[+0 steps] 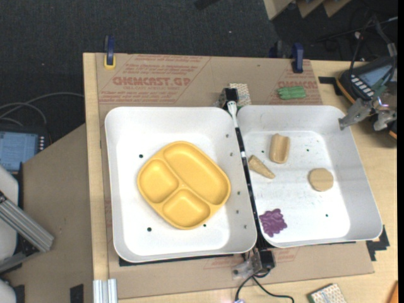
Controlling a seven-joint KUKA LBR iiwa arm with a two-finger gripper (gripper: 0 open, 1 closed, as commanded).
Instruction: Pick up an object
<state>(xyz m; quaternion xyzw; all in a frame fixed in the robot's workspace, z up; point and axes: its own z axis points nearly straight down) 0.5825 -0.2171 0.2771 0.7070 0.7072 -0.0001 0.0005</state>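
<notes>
Dark carpet is surrounding a cardboard-topped bench on which two white bins are being borne side by side. At the right edge of the view, beyond the top right corner of the right bin, a grey metal gripper is being held; whether it is open or closed cannot be told, and nothing is seen between its tips. No object is being lifted yet, so the pick is judged not to have begun. Four small things are lying in the right bin: a tan cylinder, upright in the view with its long axis running toward and away from the camera; a tan wedge beside it, angled down to the right, close to the dividing wall; a flat tan disc, nearest the gripper and lying down and to the left of it; and a purple cluster with a bumpy surface, farthest off near the front. The left bin is being taken up by a smooth yellow tray with three compartments. A green piece is resting on the cardboard behind the right bin
</notes>
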